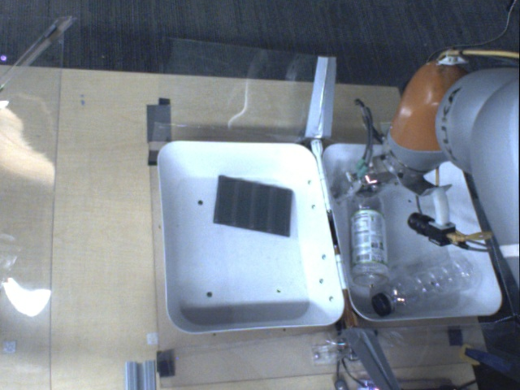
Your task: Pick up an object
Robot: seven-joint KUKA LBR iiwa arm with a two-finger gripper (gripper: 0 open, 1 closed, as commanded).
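Pale wooden bench top (89,242), seen from above at a slant, grain running lengthwise. Beyond its far edge, dark grey carpeted floor (244,6), finely ribbed. Clear plastic sheeting (32,136) over the bench's left part, throwing bright white glare patches near the left edge. Another clear panel (236,80) standing along the far side, meeting an upright metal strip (322,96). Small black brackets (159,120) fixed at the bench surface. Even, soft overhead light, faint shadows.
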